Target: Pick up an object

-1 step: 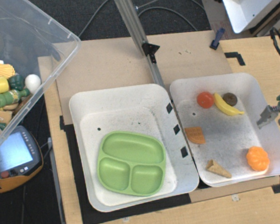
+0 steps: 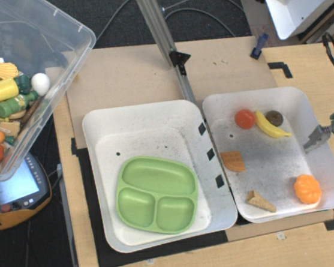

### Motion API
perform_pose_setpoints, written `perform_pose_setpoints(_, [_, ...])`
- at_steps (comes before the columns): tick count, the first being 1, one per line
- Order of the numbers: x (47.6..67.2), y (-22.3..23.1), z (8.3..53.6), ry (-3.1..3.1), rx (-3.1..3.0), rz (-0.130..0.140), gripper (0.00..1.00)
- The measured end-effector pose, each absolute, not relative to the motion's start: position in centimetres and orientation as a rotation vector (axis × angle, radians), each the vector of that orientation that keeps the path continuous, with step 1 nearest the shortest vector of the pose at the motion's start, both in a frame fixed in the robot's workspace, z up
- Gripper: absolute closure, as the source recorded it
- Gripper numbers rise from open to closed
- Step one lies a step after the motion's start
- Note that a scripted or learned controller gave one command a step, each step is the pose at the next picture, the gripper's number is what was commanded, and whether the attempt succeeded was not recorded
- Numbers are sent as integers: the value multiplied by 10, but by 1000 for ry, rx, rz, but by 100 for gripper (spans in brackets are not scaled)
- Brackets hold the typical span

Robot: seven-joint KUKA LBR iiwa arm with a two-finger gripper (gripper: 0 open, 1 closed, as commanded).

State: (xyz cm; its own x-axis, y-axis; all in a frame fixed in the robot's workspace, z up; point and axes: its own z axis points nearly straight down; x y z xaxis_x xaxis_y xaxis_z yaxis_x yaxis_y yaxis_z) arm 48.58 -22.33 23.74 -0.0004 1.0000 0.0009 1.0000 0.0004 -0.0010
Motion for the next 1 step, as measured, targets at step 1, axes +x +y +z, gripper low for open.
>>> perform_pose_setpoints(1, [481, -213, 186, -2216, -2217, 2, 0])
